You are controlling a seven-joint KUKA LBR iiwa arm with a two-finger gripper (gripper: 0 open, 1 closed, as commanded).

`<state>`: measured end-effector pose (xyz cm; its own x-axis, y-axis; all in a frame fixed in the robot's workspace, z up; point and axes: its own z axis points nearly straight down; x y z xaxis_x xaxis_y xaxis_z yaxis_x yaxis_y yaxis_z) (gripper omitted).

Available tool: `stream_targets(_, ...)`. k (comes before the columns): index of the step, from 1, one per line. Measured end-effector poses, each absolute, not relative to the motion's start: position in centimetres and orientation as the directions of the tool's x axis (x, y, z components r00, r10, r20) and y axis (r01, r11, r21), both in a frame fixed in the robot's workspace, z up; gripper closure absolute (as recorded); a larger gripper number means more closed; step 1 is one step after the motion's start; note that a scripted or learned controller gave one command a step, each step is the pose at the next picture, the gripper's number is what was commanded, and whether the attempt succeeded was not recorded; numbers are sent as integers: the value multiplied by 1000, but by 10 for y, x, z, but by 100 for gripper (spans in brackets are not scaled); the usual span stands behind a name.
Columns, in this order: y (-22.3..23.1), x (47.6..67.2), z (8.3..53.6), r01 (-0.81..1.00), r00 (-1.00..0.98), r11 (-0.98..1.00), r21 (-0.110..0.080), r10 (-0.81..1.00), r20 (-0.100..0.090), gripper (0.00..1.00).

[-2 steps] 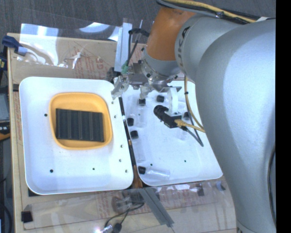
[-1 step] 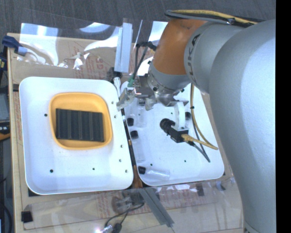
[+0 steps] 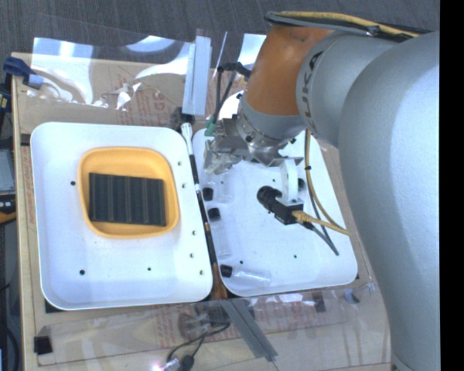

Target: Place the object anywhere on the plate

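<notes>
Status: the dark ribbed rectangular slab (image 3: 127, 198) lies flat on the yellow rounded-square plate (image 3: 127, 159), roughly centred, with plate rim showing on all four sides. The plate sits in the left shallow white bin (image 3: 42, 207), slightly toward its far side. If that slab is the task object, placement looks done.

The two-finger gripper (image 3: 219, 151) is over the far-left corner of the right white bin (image 3: 294, 263), just beside the divider between the bins and well apart from the slab. I can't tell whether the claw is open or closed, because the metal hardware there is cluttered and partly hidden under the wrist. Nothing is visibly held. The grey arm (image 3: 371, 114), with its orange band (image 3: 282, 68), covers much of the right bin's far and right side.

Left to do, by my read: at most clear the arm and confirm the slab sits stable.

A few small dark bits (image 3: 209, 195) lie along the right bin's left wall; they're too small to identify.

Surface: a brown board bench (image 3: 124, 335) with a crinkled clear plastic sheet (image 3: 100, 60) along the far side. A blue clamp (image 3: 15, 69) is at the far-left corner and a loose cable (image 3: 187, 355) at the near edge. Floor is dark grey carpet (image 3: 100, 6).
</notes>
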<state>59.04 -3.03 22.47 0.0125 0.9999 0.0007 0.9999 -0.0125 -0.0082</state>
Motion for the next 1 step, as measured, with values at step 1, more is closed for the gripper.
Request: stream_targets(1,-13,542,190,977,-212,212,-7,977,2,100)
